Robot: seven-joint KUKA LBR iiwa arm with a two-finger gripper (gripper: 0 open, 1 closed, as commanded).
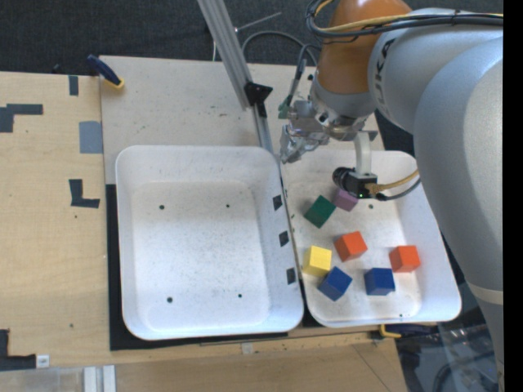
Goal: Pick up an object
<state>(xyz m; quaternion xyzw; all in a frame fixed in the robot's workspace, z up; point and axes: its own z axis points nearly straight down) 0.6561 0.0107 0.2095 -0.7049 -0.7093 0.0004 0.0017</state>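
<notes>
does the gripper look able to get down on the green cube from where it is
Probably yes. The gripper hangs over the right bin's upper left corner, with the green cube close below it, open from above; the purple cube sits nearby but apart.

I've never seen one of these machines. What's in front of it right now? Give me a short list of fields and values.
arm: grey with orange band, reaching in from the right
gripper: above the far left corner of the right bin, nothing seen between its fingers
left bin: white, shallow
right bin: holds seven blocks
blocks: green block, purple block, two orange blocks, yellow block, two blue blocks
pick-up: not yet done
</notes>
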